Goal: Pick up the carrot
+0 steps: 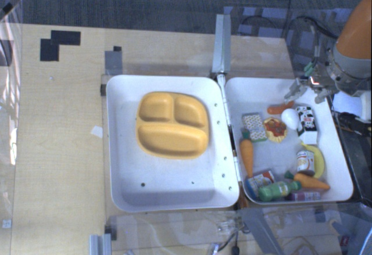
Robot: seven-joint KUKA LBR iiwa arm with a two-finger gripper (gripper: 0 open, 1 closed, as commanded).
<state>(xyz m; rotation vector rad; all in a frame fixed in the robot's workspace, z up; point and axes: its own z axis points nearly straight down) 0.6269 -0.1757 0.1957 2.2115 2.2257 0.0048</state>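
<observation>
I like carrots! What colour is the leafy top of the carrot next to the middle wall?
Green, above an orange body: the carrot, seen in the camera view.

The arm (pixel 354 45) is cropped at the right edge; its fingers (pixel 305 88) blur.

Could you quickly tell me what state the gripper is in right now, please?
Gripper: above the far right part of the right bin; open or shut cannot be told. Nothing visible between its fingers; the carrot lies in the bin.

Grey-orange arm, hand (pixel 307 89) open, low at right
</observation>
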